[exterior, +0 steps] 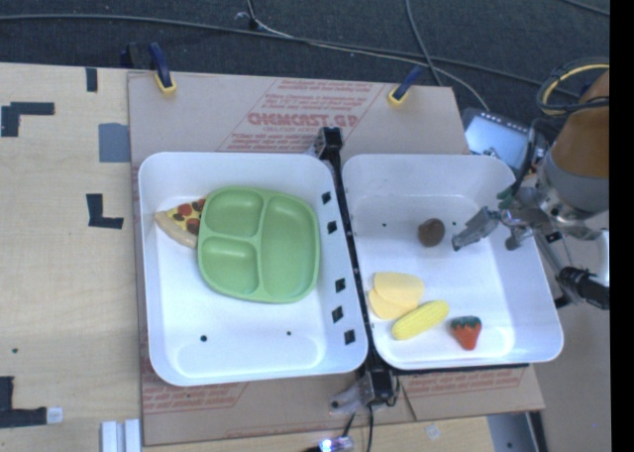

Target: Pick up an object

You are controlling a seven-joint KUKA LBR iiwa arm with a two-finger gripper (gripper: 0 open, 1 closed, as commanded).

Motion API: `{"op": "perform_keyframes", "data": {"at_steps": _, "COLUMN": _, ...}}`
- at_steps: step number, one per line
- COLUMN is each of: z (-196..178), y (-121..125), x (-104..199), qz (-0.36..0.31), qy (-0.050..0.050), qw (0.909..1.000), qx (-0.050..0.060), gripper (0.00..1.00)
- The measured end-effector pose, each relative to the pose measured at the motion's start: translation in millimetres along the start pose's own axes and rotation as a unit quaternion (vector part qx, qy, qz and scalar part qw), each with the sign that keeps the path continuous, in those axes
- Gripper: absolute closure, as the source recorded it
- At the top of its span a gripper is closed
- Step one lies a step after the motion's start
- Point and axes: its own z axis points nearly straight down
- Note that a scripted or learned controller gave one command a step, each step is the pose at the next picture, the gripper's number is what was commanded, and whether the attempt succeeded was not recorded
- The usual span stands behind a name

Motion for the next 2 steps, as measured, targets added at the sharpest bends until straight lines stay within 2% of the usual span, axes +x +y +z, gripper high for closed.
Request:
{"op": "perform_keyframes", "data": {"at_steps": 1, "z": -7, "y": 3, "x": 0, "qz": -0.002, "qy": -0.002, "qw": 1.0, "qx": -0.006, "gripper": 0.0}}
{"op": "perform_keyframes", "data": {"at_steps": 2, "z": 56, "y": 2, "x": -5, "qz": -0.002, "qy": -0.001, "qw": 1.0, "qx": -0.004, "gripper": 0.0}}
